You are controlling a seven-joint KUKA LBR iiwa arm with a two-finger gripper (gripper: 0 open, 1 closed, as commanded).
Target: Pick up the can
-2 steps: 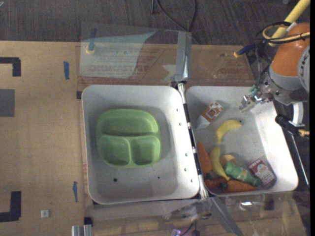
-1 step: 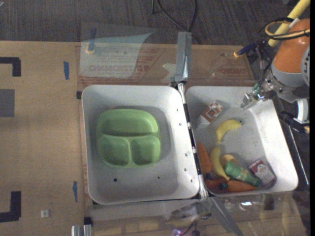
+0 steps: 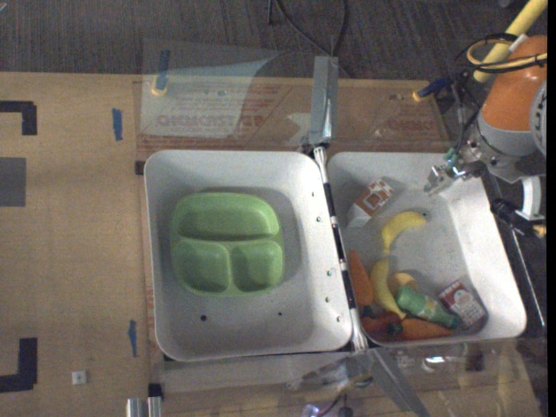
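One gripper (image 3: 445,174) hangs over the right bin's (image 3: 486,233) upper right corner; whether its fingers are apart or together cannot be told. Toward seven o'clock from it stands a small carton (image 3: 373,198), beyond that a banana (image 3: 401,227). No object among the clutter at the bin's six o'clock edge can be positively identified as the can.

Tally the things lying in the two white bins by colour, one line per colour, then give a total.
Green: 2, the divided tray and the bottle
Yellow: 2, the upper banana and the lower banana
Orange: 2, the carrot and the orange piece
Red and white: 2, the small carton and the packet
Total: 8
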